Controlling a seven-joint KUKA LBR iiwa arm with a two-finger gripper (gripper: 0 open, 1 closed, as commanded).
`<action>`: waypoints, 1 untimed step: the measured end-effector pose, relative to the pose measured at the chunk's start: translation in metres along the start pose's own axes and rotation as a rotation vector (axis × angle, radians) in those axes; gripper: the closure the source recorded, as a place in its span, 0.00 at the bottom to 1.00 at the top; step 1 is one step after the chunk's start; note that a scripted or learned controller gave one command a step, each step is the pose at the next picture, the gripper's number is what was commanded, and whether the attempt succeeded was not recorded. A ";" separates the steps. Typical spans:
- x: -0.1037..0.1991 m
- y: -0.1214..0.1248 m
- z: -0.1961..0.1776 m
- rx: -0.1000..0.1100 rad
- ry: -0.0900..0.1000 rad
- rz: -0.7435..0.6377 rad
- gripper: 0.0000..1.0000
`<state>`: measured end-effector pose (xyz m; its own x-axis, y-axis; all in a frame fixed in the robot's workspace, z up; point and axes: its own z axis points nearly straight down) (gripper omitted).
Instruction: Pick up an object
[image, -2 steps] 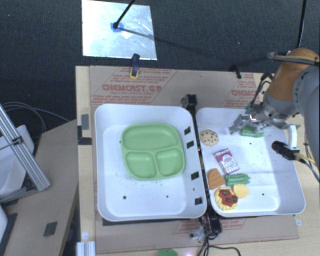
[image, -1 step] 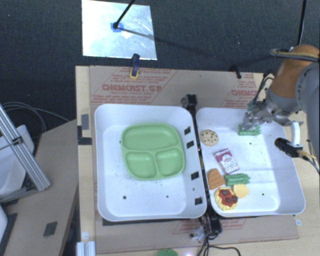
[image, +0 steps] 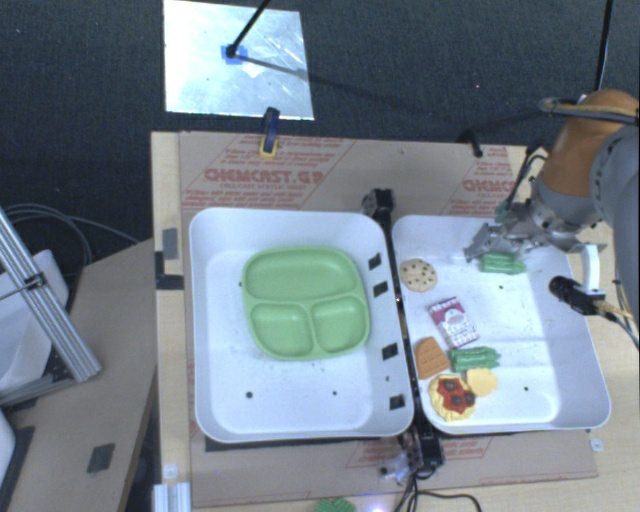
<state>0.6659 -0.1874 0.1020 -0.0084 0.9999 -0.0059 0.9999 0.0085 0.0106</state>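
Note:
My gripper (image: 489, 246) reaches in from the right and sits low over the far part of the right bin (image: 570, 395). A small green object (image: 503, 264) lies right beneath and against it on the bin floor. Further forward in the same bin are a round cookie (image: 417, 274), a red-and-white packet (image: 454, 322), a brown cracker (image: 431, 357), a green bean-like piece (image: 474, 357), a yellow piece (image: 482, 381) and a small pizza (image: 453, 397).
The left bin (image: 215, 330) holds a green divided plate (image: 304, 302). A black ridge with clips (image: 393, 300) separates the two bins. The grey arm with its orange band (image: 585, 150) rises at the upper right.

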 end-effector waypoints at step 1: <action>-0.019 0.004 0.016 0.007 0.005 0.007 0.00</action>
<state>0.6698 -0.2065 0.0862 -0.0013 1.0000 -0.0011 1.0000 0.0014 0.0039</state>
